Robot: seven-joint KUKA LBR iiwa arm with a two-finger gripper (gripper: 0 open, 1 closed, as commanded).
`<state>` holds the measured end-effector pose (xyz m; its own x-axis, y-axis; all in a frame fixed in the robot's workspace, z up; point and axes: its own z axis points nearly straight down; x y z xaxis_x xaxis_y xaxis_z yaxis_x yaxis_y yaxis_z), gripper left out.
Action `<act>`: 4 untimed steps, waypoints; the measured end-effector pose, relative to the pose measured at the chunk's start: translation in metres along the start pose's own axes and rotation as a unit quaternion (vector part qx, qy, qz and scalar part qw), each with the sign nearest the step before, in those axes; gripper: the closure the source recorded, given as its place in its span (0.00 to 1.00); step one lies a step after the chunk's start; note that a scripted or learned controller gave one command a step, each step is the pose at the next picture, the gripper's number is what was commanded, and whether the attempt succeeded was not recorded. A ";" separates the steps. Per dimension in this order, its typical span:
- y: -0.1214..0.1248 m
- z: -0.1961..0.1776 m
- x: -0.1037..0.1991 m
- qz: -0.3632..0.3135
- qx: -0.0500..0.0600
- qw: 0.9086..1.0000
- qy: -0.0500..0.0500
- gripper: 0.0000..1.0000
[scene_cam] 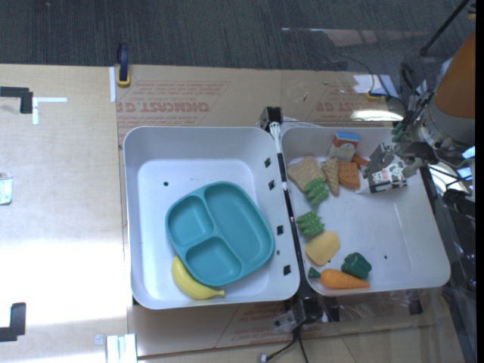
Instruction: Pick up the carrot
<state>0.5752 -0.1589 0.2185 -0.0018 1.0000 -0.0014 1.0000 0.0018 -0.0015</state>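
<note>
The carrot (344,280) lies at the near edge of the right bin (408,237), touching a green pepper (356,264), beside a yellow piece (322,246). Farther back, well apart from it, the gripper (386,174) hovers; its state I cannot tell. Crowding could make a grab catch the pepper instead.

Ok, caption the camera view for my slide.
Hand over the right bin's far side; carrot lies at its near edge.
</note>
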 end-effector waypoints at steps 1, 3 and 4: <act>-0.047 0.020 0.008 -0.127 0.000 0.992 0.000 0.00; -0.096 0.127 0.047 -0.214 -0.001 0.977 0.001 0.00; -0.096 0.127 0.060 -0.169 -0.001 0.986 0.001 0.00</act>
<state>0.4790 -0.0995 0.0915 -0.3340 0.9426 0.0008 0.9426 0.3340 0.0009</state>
